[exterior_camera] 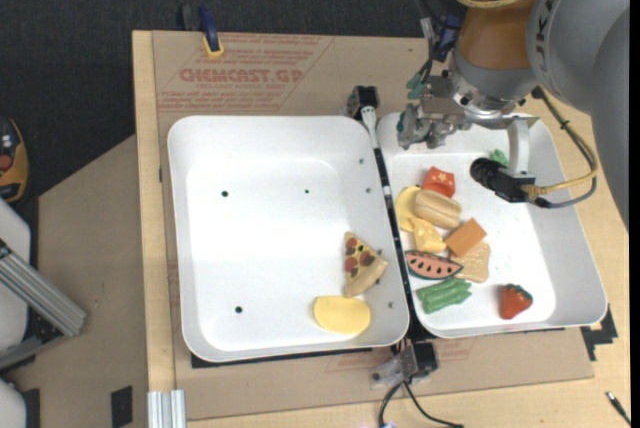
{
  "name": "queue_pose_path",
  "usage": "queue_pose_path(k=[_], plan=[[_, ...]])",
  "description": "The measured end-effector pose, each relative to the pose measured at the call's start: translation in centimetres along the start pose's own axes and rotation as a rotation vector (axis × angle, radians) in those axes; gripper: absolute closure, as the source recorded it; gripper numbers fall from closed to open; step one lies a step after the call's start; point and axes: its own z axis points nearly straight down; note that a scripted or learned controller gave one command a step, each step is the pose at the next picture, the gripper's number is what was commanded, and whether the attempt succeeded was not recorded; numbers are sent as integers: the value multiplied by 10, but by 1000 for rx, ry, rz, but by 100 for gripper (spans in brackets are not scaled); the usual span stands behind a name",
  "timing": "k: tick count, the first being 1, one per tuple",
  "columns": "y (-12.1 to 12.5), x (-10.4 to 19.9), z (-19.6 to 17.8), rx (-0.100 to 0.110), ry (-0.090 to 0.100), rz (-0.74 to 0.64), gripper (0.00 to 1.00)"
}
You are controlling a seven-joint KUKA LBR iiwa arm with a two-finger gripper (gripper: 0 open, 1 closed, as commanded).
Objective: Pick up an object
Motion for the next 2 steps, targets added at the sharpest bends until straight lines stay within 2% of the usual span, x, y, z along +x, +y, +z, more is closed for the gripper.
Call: queue_pose_path(k=[1, 2], plan=[[7, -2, -56, 2, -2, 5, 100], [-23, 17, -54, 14, -1, 5, 100]])
